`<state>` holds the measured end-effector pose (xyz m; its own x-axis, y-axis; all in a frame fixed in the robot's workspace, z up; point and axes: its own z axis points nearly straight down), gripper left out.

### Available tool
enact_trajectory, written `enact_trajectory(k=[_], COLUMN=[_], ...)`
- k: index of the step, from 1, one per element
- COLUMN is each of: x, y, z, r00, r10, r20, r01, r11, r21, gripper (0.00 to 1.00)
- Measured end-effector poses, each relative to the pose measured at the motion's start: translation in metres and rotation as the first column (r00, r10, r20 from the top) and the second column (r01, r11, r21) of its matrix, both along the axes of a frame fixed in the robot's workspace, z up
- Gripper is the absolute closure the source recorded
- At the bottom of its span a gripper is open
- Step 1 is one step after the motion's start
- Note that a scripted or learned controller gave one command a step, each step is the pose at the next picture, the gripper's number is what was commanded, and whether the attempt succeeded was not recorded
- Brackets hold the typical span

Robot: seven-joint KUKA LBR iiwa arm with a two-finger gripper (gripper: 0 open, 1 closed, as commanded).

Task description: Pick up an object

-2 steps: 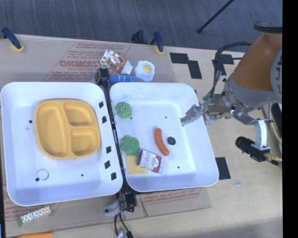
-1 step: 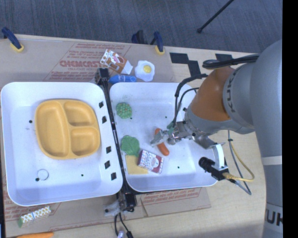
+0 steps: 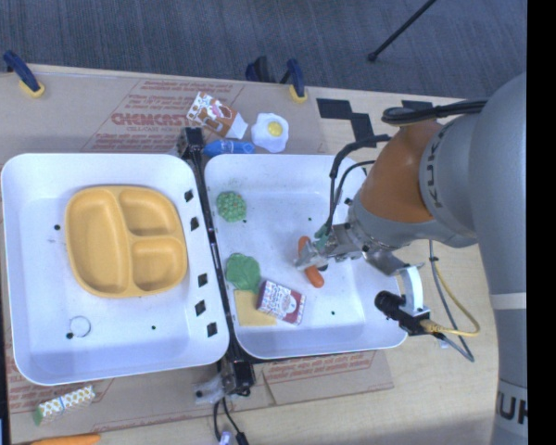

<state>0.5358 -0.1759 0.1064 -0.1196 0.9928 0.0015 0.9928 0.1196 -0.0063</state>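
Gripper (image 3: 317, 253) down in right bin (image 3: 287, 170), at the carrot (image 3: 309, 265) near its middle; can't tell from this angle if the carrot is gripped. Carrot looks to be on the bin floor, so lift remains

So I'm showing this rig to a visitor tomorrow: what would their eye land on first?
Probably the big grey arm with its orange band, reaching in from the right with its gripper low over a carrot in the right bin. Next, the yellow divided tray lying in the left bin.
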Motion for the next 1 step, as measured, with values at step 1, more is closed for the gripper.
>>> enact_trajectory(k=[1], x=[0.0122], y=[0.0636], z=[0.1335], r00=[0.950], r10=[0.311], r20=[0.007], r01=[-0.311], r11=[0.950], r21=[-0.002], gripper=[1.00])
